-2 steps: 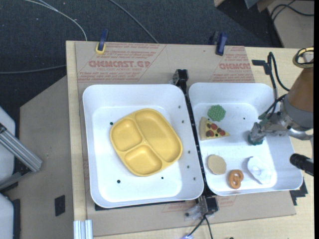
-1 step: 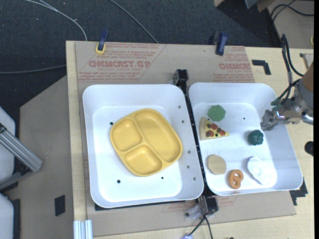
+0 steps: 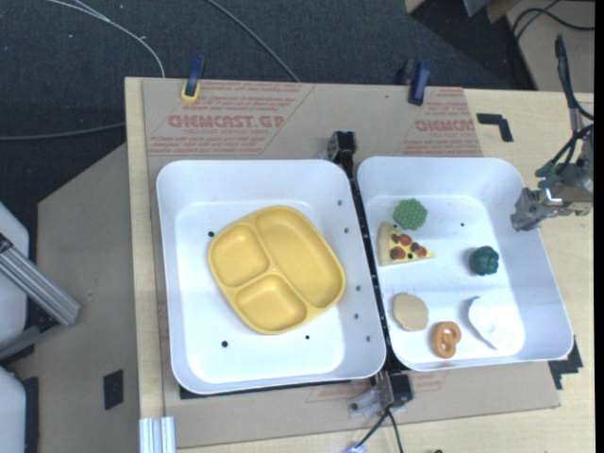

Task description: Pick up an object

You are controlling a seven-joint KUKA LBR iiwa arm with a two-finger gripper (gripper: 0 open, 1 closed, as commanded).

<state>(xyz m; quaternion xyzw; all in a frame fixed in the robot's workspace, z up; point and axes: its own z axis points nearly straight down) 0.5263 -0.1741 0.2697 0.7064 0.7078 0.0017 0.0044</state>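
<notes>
Jaws [image 3: 528,210] sit at the right bin's [image 3: 528,343] outer rim; their state cannot be determined. Dark green object [image 3: 484,260] lies nearest, pizza slice [image 3: 403,245] farther left.

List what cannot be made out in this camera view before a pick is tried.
- Gripper: small at the right bin's edge; finger state unreadable.
- Arm: cut off by the right edge.
- White object: outline nearly lost against the white bin.
- Dark green object: too small to identify.
</notes>
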